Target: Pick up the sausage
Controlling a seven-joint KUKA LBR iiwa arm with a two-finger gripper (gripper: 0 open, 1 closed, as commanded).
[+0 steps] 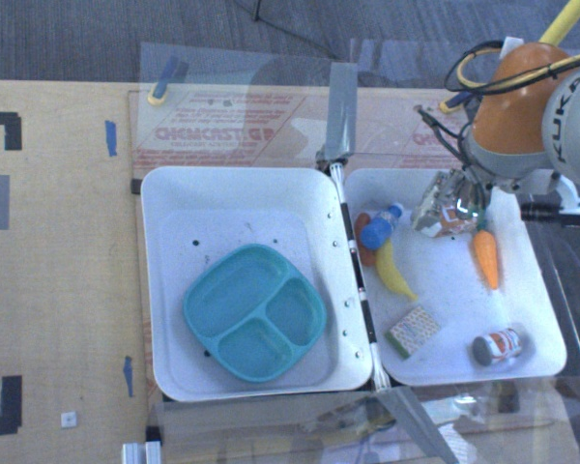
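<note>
My gripper (449, 209) hangs low over the back of the right bin (541, 288), just left of the carrot's top. A small orange-brown piece (453, 226) shows right under the gripper's tip; I cannot tell whether it is the sausage or whether it is held. A reddish-brown rounded thing (364, 230), which may instead be the sausage, lies against the bin's left wall, partly hidden by a small bottle with a blue cap (382, 223).
The right bin also holds a banana (394, 272), a carrot (486, 258), a speckled box (413, 330) and a can on its side (497, 346). The left bin (174, 220) holds a teal divided plate (254, 311).
</note>
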